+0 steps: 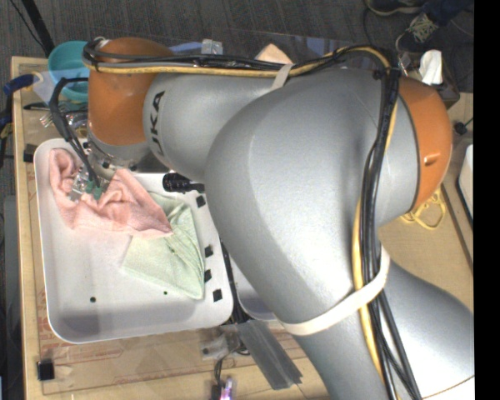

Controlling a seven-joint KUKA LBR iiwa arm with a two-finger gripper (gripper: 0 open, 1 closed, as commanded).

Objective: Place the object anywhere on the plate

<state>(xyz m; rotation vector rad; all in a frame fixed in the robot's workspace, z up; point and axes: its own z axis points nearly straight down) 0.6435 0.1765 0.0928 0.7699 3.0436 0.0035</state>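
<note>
**Arm low over the left bin, gripper down among the cloths**

Camera view: the grey KUKA arm point(317, 207) reaches in from the right and covers most of the bench, its broad body lying across the right-hand bin point(246, 302), of which little more than a sliver of white rim shows beneath it. The orange band point(121, 86) above the wrist sits over the upper edge of the left bin point(108, 307), and the gripper point(90, 182) hangs down from it into that bin's upper left part.

The gripper tip sits right on a pink cloth point(100, 202), which is crumpled along the bin's upper left side. Something small and dark green shows at the tip, but it is too small and too shadowed to tell what it is; I cannot tell whether the jaws are spread or pressed together, nor whether anything is between them.

A pale green cloth point(171, 261) lies just right of the pink one, its upper edge tucked under the pink cloth's corner, reaching toward the bin's right wall.

Which item is the task's object, I cannot tell. Behind the left bin, at the bench's far left corner, stands a teal bowl point(67, 61), partly hidden by the orange band.
</note>
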